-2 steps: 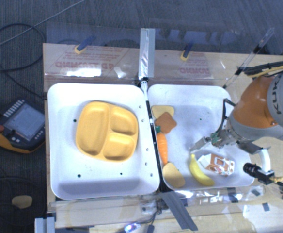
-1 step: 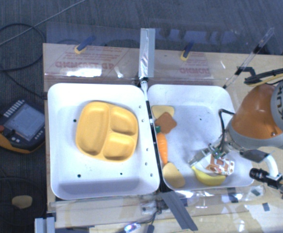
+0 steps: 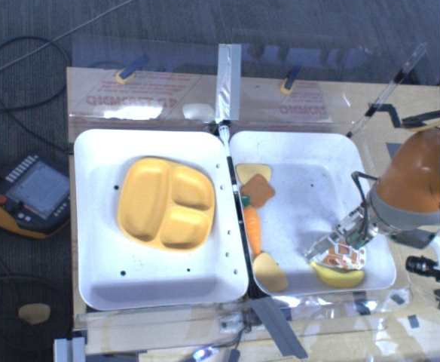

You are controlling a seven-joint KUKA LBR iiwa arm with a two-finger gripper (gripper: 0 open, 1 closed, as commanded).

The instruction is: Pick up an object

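The end effector (image 3: pixel 339 241) hangs low in the right bin (image 3: pixel 303 145), near the bin's front right corner. I cannot tell how it is set. A yellow banana (image 3: pixel 339 277) lies just under it, touching a small colorful packet (image 3: pixel 343 257). Well off to its left, a carrot (image 3: pixel 252 231) rests along the bin wall. Farther left, a yellow tray (image 3: pixel 167 202) sits in the other bin (image 3: pixel 99 225).

yellow tray (image 3: pixel 166 202), orange carrot (image 3: pixel 252 231), white bins (image 3: pixel 92 277)

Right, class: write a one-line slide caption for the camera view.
The arm's claw reaches over a banana in the right bin; a yellow tray fills the left bin.
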